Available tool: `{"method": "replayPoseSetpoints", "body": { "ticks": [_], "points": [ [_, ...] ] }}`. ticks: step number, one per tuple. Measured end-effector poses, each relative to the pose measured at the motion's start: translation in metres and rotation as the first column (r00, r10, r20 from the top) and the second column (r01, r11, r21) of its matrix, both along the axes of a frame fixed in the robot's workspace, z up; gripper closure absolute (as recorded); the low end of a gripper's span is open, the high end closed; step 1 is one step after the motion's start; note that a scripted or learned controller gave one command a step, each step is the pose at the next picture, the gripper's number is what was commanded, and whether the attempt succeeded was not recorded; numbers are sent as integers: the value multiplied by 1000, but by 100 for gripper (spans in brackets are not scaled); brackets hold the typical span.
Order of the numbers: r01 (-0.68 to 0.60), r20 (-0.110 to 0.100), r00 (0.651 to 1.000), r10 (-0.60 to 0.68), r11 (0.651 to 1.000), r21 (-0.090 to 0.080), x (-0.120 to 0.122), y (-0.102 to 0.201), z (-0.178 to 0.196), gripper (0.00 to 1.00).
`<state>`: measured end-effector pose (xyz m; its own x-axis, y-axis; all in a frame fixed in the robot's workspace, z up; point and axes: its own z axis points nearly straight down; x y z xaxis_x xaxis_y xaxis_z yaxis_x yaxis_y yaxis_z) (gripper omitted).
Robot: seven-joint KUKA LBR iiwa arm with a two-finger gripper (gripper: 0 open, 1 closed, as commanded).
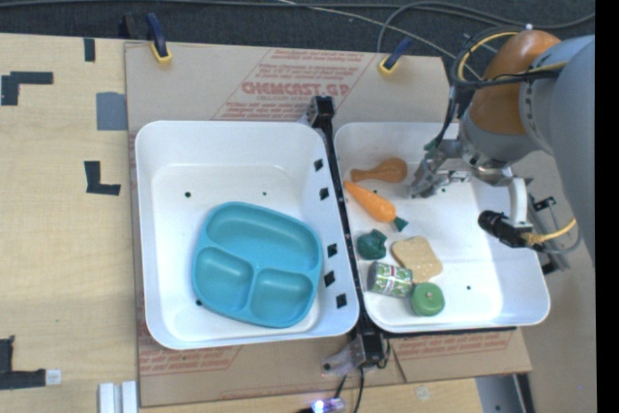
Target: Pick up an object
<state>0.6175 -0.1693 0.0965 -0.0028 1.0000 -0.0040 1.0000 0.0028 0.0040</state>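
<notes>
The hand (428, 177) hangs low over the upper part of the right bin (503, 290), right of the frame's centre, and whether it is released or clenched cannot be told from this slant; nothing is seen grasped in it. The nearest candidate is the chicken drumstick (380, 172), lying just to the hand's left, close beside it but apart as far as one can judge. Its long axis runs nearly level across the frame, thick end toward the hand and thin end toward the divider between the bins. Just below it the carrot (372, 202) slants down to the right. Lower in the same bin sit a dark green piece (371, 245), a bread slice (417, 257), a small can (391, 280) and a green round fruit (427, 300) (all farther from the hand). The blue tray (257, 263) fills the left bin (160, 160). A short shift leftward looks like the move needed.
</notes>
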Motion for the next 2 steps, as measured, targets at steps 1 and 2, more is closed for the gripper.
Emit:
{"method": "replayPoseSetpoints", "body": {
  "ticks": [1,2],
  "points": [
    [0,-2,1000,0,1000,4,5,10,55,100],
    [0,0,1000,0,1000,4,11,20,109,100]
  ]
}}
